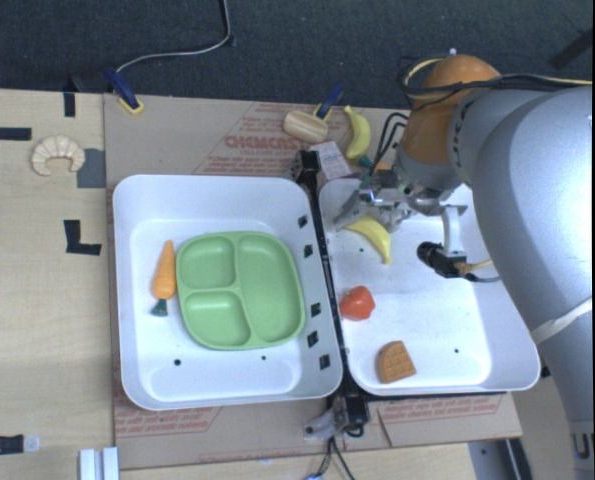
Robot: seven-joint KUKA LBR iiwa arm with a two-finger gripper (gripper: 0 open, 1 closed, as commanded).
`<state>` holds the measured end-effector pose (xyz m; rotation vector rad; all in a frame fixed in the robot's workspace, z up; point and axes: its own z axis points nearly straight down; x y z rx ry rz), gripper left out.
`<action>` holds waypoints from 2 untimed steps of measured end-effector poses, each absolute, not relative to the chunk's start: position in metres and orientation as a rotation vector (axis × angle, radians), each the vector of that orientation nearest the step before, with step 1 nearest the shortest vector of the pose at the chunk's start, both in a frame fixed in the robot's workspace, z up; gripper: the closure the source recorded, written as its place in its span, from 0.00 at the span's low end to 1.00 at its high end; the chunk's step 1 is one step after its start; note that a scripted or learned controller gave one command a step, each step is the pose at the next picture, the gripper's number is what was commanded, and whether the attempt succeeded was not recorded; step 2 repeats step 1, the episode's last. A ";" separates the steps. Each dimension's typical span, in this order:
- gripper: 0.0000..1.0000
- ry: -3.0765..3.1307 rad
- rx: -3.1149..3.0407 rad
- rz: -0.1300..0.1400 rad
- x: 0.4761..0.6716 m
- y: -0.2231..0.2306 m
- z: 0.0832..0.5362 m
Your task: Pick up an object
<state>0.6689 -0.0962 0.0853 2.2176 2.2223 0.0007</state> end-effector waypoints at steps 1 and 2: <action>1.00 2.222 2.216 -0.002 0.669 -0.097 0.096; 1.00 2.222 2.216 -0.002 0.669 -0.097 0.096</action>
